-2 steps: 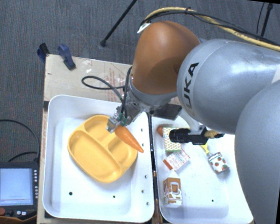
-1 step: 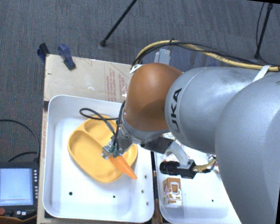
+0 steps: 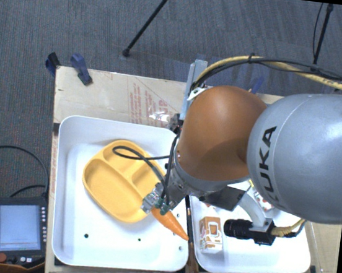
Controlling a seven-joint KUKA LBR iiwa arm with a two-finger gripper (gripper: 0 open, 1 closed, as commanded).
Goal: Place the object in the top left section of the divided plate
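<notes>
Though the arm's orange band hides whether it is open or closed, the gripper [image 3: 156,201] hangs at the yellow divided plate's [image 3: 118,182] right edge in the left white bin [image 3: 65,225], an orange carrot [image 3: 172,224] just below it, grey carpet [image 3: 37,15] beyond.

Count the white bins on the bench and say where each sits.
2. The left bin holds the yellow divided plate and an orange carrot. The right bin lies beside it, largely hidden under the arm, so more could be hidden there.
</notes>
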